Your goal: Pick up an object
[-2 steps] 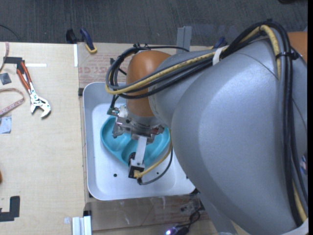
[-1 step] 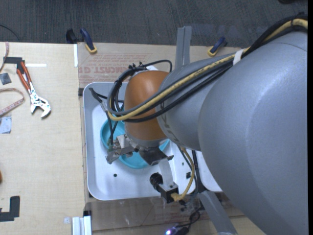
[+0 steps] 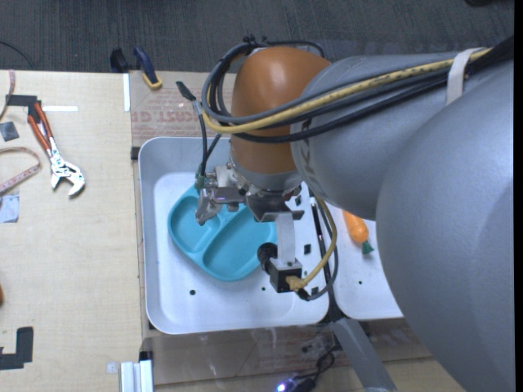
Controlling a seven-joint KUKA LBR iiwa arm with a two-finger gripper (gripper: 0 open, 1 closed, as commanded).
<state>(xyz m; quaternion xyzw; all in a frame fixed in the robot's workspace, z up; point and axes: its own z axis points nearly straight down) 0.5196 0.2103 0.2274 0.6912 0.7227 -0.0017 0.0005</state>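
Above the blue divided dish [image 3: 216, 239], the end effector [image 3: 206, 207] hovers.

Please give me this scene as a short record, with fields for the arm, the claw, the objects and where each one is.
arm: grey, orange band, reaching in from the right
claw: low over the left bin, at the blue dish's upper edge
blue dish: two compartments, lying in the left bin
orange object: in the right bin, partly hidden by the arm
wrench: on the wooden bench, left of the bins
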